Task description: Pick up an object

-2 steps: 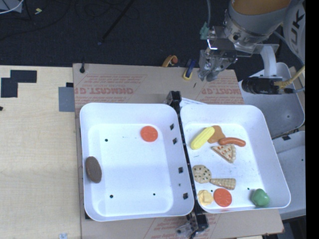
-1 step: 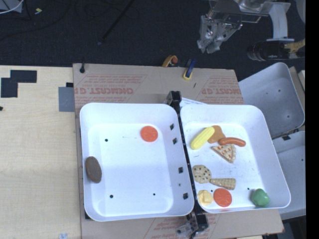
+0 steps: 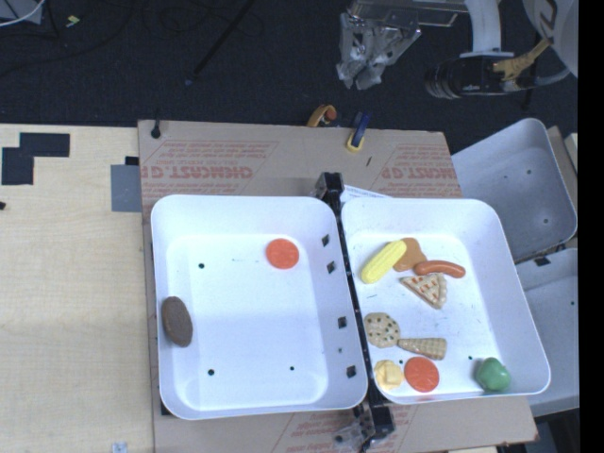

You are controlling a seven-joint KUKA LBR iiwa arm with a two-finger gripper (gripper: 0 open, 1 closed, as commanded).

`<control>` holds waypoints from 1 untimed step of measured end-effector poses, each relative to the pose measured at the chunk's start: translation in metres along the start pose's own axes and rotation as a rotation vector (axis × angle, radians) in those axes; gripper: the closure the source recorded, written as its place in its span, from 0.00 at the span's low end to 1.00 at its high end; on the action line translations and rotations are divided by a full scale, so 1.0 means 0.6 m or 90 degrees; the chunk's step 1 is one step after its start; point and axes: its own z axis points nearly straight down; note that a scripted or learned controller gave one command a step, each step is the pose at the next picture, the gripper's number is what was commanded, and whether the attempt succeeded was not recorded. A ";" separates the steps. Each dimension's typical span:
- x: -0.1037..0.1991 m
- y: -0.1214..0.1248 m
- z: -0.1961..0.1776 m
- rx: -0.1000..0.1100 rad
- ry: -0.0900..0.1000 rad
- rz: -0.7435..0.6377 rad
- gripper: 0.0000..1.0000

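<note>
**Ana:** Tool (image 3: 366,59) first: where is it sitting right now?

**Ben:** High at the top of the view, hanging over the dark area behind the tabletop, well apart from both bins. It is touching nothing and nothing is showing between its metal parts.

**Ana:** Is it open or closed?

**Ben:** I cannot tell. It is blurred and seen from above at a slant, so I am leaving that unsaid.

**Ana:** And the things it could be picking up?

**Ben:** Most are lying loose in the right bin (image 3: 505,253): a yellow corn cob (image 3: 382,261) just beside a sausage (image 3: 440,269), a pizza slice (image 3: 427,290) below them, a round cookie (image 3: 381,328), a wafer cone (image 3: 424,347), a yellow piece (image 3: 388,375) touching a red disc (image 3: 422,375), and a green ball (image 3: 492,375) in the near corner.

**Ana:** The left bin (image 3: 189,220)?

**Ben:** It is carrying only two: an orange disc (image 3: 282,254) near the far side and a brown oval (image 3: 176,321) against the left wall.

**Ana:** Why scattered like that?

**Ben:** My guess is they are lying flat wherever they landed, so each try is meeting a different layout. The two in the left bin are standing well apart from anything else, which I judge makes them easier targets than the crowded cluster on the right.
</note>
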 end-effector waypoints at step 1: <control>0.125 -0.072 0.002 0.003 0.000 -0.002 1.00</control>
